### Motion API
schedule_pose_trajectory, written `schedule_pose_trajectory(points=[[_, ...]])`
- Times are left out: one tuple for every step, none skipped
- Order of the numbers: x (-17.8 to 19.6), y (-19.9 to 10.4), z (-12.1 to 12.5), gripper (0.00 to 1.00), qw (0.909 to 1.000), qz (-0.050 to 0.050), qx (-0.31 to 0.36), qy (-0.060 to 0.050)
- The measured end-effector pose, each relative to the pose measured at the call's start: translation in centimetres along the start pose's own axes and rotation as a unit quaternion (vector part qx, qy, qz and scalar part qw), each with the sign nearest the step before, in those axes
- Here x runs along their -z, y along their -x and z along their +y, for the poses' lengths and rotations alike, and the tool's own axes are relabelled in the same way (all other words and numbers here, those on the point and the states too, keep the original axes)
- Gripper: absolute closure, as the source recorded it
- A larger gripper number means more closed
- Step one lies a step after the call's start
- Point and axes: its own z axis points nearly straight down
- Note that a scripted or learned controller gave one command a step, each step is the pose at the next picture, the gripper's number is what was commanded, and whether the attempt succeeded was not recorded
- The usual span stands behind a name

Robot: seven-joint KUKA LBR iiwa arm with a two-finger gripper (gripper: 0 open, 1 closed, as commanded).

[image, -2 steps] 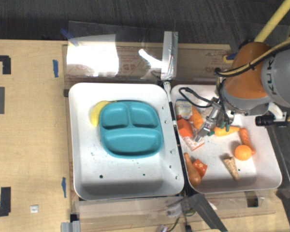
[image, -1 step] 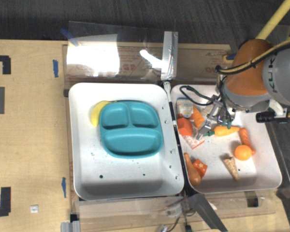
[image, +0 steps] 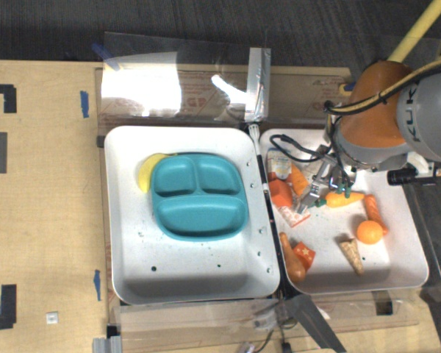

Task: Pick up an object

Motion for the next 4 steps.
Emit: schedule_pose_trajectory(points=[[-0.1, 0.8, 0.6, 0.00, 0.9998, 0.004, -0.017, 0.000], [1.3, 1.2, 0.8, 1.00, 0.9998, -0.003, -0.017, 0.002], [9.3, -2.1, 8.9, 1.00, 0.9996, 0.008, -0.025, 0.002], [17.0, -1.8, 12.6, 1.00, 0.9982, 0.009, -0.059, 0.001]])
